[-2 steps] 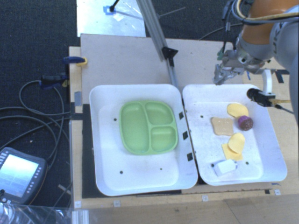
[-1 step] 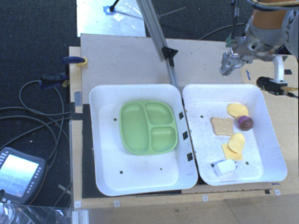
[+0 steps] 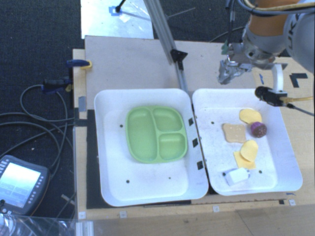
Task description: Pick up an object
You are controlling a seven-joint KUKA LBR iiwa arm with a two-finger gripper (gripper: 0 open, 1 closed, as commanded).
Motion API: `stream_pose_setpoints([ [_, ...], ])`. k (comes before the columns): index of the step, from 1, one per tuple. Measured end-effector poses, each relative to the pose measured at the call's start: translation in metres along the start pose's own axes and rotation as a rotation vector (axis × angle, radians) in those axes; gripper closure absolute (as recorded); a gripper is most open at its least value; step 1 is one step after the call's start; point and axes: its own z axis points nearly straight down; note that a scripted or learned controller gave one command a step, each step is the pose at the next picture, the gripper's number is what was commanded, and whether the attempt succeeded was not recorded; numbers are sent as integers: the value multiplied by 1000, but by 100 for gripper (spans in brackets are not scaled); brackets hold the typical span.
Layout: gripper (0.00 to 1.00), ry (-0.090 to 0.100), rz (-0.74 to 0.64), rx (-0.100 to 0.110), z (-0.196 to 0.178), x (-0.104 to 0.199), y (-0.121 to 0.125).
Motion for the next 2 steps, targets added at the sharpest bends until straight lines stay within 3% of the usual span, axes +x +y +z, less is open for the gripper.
stream_pose_setpoints([
  [2, 100, 1, -1, 2, 11, 102, -41],
])
